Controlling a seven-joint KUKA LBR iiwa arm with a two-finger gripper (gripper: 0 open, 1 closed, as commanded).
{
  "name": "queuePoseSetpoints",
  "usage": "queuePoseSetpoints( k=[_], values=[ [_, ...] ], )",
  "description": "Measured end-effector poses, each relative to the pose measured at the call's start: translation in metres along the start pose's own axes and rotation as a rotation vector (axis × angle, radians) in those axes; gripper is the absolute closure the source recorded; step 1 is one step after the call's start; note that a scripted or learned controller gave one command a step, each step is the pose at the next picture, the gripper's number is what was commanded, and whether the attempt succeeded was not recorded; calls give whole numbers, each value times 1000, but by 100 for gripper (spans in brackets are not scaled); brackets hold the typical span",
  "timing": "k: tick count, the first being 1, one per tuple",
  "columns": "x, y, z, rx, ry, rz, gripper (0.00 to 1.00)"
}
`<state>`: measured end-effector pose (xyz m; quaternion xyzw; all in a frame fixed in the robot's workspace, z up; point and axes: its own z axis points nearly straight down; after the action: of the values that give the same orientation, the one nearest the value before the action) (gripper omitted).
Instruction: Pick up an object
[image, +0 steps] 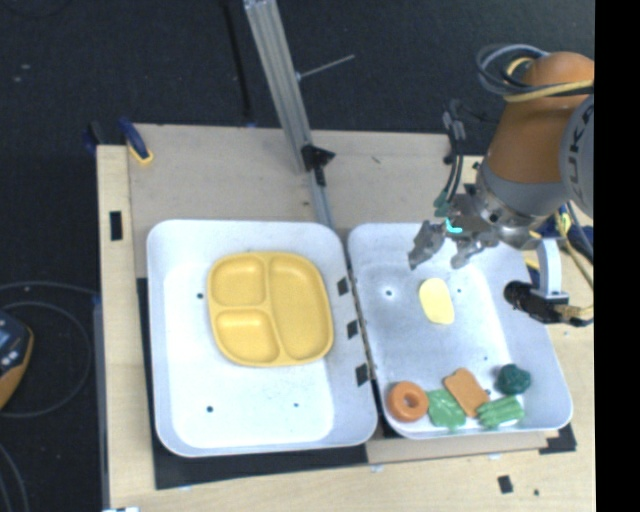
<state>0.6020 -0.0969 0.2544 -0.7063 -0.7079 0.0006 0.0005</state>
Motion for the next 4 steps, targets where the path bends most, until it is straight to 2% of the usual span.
queuePoseSetpoints(
  k=[1, 3, 4],
  values=[
    [0, 1, -1, -3, 0, 0, 0],
    [-3, 5, 84, 1, -1, 3, 0],
    [-6, 12, 144, -1, -1, 4, 0]
  ],
)
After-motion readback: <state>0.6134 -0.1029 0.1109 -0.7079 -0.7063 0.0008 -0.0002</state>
